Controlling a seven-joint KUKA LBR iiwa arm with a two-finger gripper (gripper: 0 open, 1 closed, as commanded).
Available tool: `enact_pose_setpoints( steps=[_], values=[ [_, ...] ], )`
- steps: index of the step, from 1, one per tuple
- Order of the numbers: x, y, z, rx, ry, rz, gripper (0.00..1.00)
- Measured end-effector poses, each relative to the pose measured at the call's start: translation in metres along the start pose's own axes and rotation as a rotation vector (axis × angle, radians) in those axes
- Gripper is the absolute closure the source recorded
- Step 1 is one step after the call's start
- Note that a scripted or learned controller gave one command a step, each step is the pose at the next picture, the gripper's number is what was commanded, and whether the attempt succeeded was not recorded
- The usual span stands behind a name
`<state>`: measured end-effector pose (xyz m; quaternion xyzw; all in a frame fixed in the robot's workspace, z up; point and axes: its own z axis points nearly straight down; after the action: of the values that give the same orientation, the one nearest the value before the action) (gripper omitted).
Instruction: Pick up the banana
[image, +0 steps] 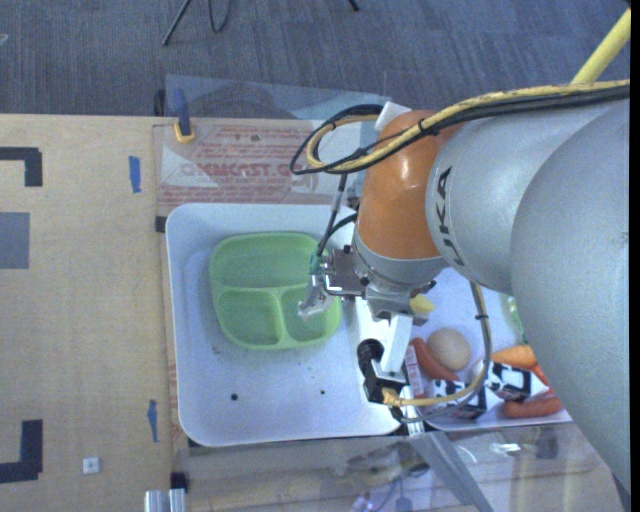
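Currently the gripper (316, 297) hangs over the right rim of the green divided plate (250, 290), which sits in the far half of the left bin (200, 380). Its opening is masked by its own body; wide or narrow, cannot tell. Nothing seen held.

Banana (423, 304): only a small yellow sliver, peeking from under the orange wrist band (400, 200), in the right bin (457, 292) near its left wall. It lies to the gripper's right, across the wall between the bins. The rest is hidden by the arm, so long axis and pointing direction cannot be read; the visible tip seems to slant toward the bin's far edge, a guess only.

Judgement: the coming move needs a shift right over the dividing wall, then alignment across the banana's width once its axis shows.
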<state>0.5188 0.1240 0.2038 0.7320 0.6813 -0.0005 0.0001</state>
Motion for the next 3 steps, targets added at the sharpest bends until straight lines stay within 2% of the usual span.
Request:
enact_pose_setpoints(
  steps=[1, 2, 3],
  values=[
    [-0.012, 0.015, 0.101, -0.003, 0.006, -0.114, 0.0],
    [-0.014, 0.013, 0.095, 0.004, 0.002, -0.108, 1.0],
    [0.054, 0.023, 0.009, 0.005, -0.005, 0.234, 1.0]
  ],
)
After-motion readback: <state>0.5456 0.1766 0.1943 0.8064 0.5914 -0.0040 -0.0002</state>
